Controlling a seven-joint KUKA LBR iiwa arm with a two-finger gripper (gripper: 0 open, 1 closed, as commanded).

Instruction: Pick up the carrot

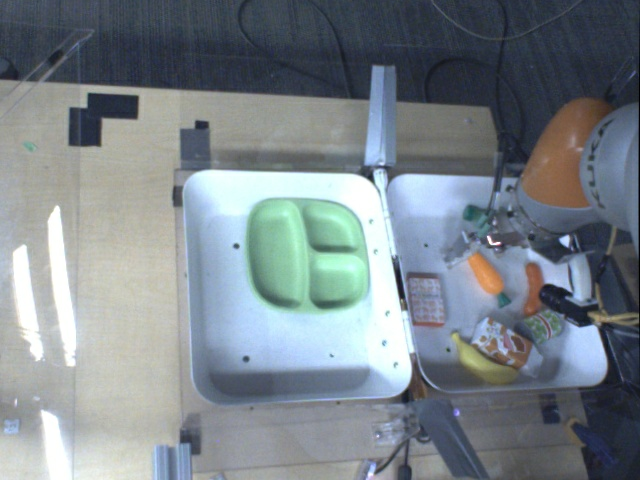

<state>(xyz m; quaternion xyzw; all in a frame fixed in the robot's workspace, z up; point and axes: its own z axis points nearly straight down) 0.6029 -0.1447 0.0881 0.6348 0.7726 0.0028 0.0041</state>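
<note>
The carrot (487,274) is seen lying in the right bin (432,196), approx. mid-bin, tilted. The gripper (478,238) is positioned just above it, at its upper end; jaw state can't be told. A green divided tray (305,253) is held in the left bin (215,298).

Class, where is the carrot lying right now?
The carrot lies in the right bin, just below the gripper and right of the small card.

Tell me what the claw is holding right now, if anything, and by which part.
Nothing that can be seen. The claw hangs just above the carrot's upper end in the right bin, but the carrot lies on the bin floor, not between its tips.
</note>
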